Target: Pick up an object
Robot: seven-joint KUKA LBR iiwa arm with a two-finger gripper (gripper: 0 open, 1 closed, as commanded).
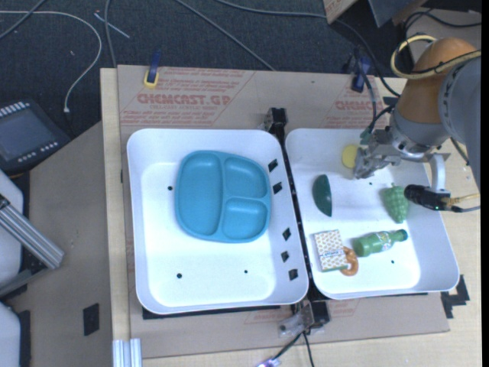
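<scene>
My gripper (367,167) hangs over the upper part of the right bin (435,270), just right of a small yellow object (349,156). A dark green leaf-shaped piece (322,195) lies below and to its left. A light green bunch of grapes (395,202) sits below and to its right. Near the bin's front lie a green bottle (377,241), a patterned white card (329,249) and an orange hook-shaped piece (351,264). Nothing shows between the fingers.
The left bin (153,266) holds a blue divided plate (223,196). A black divider with clips (284,197) runs between the bins. Cables and a cardboard sheet (199,98) lie behind the bins.
</scene>
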